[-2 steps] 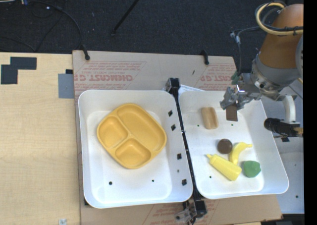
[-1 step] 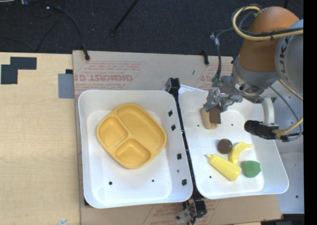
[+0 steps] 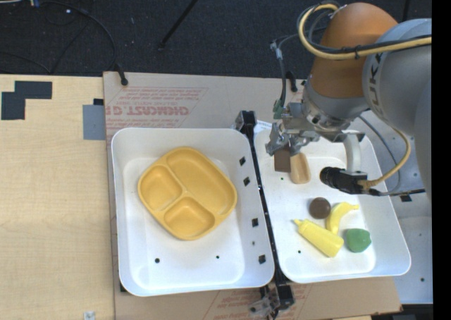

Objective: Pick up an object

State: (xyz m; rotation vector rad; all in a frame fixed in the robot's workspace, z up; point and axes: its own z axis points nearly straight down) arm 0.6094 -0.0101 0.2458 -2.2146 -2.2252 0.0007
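Where the gripper (image 3: 284, 146) hangs low over the right bin (image 3: 384, 259), can't tell if it's spread or closed. Brown block (image 3: 282, 163), flat-sided and matte, sits right under its tip; contact unclear. Against the block's right side: tan piece (image 3: 300, 169), smooth, rounded, loaf-shaped. Camera-side of the block, well apart: dark brown ball (image 3: 319, 207), curved yellow banana (image 3: 341, 214), yellow squeeze bottle (image 3: 319, 237) lying flat, nozzle pointing back toward the block, and a green lump (image 3: 357, 240). Left of the block, in the left bin (image 3: 141, 269): glossy yellow plastic tray (image 3: 187, 192), three compartments.
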